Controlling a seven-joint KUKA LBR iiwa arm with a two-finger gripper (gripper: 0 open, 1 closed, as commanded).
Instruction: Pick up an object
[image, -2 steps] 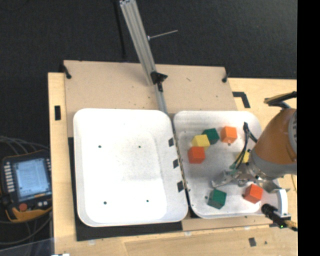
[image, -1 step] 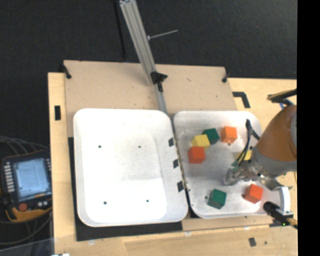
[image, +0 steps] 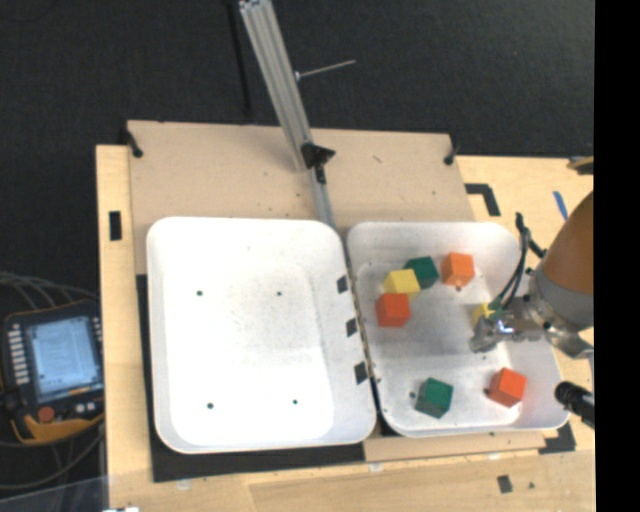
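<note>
The right bin (image: 440, 240) holds several small blocks. A yellow block (image: 402, 282), a green block (image: 423, 269) and an orange block (image: 458, 268) sit close together near its far side. Just in front of the yellow one lies a red-orange block (image: 393, 309). Another green block (image: 434, 396) and a red-orange block (image: 508, 386) rest near the front wall. My gripper (image: 488, 332) hangs low over the bin's right part, above the front red-orange block. A small yellow patch (image: 485, 310) shows at the gripper's far side; I cannot tell what it is.
The left bin (image: 250, 330) stands beside the right one, sharing a middle wall. A slanted metal rail (image: 285, 90) rises from behind the bins. A handheld screen unit (image: 55, 365) lies off the bench at the left.
</note>
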